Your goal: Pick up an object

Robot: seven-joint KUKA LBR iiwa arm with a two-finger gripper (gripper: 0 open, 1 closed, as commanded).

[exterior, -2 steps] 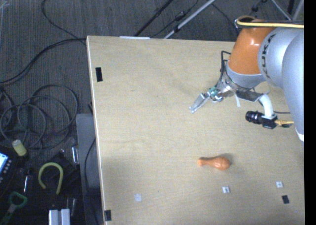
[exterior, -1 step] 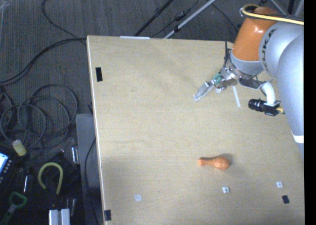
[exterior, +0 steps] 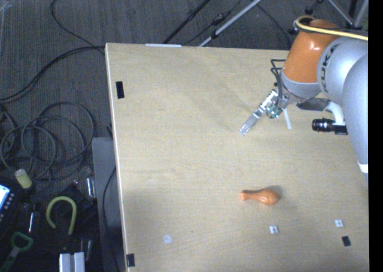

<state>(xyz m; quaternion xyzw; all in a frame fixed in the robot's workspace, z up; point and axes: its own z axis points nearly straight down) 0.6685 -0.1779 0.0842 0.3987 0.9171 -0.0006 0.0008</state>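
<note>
A small orange gourd-shaped object (exterior: 261, 196) lies on its side on the tan board (exterior: 179, 163), toward the front right. My gripper (exterior: 267, 126) hangs above the board's right middle, well behind the orange object and apart from it. Its two fingers are spread, one pointing down-left (exterior: 248, 125) and one at the right (exterior: 288, 122). It is open, with nothing between the fingers. The grey arm with its orange band (exterior: 308, 49) reaches in from the right.
Small black marks (exterior: 119, 89) and white tags (exterior: 273, 229) dot the board. The board's left edge (exterior: 114, 145) drops to a carpeted floor with cables (exterior: 48, 139) and tools. Stand legs (exterior: 251, 2) cross behind the back edge.
</note>
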